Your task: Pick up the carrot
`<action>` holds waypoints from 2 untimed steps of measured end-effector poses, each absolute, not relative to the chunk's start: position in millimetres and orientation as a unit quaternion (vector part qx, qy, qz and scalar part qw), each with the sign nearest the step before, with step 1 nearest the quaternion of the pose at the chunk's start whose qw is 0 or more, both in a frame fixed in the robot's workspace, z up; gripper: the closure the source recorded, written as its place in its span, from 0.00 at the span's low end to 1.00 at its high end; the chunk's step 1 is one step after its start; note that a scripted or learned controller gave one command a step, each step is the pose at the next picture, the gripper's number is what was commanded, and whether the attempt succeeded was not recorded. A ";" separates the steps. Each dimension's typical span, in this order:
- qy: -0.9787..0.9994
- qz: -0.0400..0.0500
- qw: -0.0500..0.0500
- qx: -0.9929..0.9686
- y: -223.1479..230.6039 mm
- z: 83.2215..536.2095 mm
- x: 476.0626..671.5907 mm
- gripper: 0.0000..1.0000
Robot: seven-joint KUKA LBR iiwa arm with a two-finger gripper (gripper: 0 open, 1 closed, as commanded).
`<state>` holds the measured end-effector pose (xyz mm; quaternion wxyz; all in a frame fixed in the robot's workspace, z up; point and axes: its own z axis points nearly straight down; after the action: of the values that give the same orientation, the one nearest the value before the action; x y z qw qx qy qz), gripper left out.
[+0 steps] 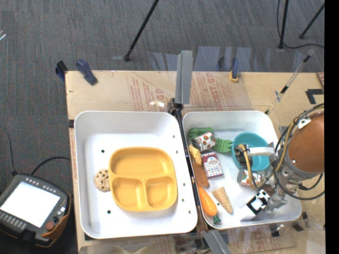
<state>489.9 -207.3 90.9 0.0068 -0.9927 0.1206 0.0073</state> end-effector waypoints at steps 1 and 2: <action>0.111 0.004 0.004 -0.994 -210.2 87.0 480.1 0.00; 0.111 0.004 0.004 -0.994 -209.7 87.2 480.5 0.00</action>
<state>480.5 -209.7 87.2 0.0039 -0.9938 0.1106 0.0039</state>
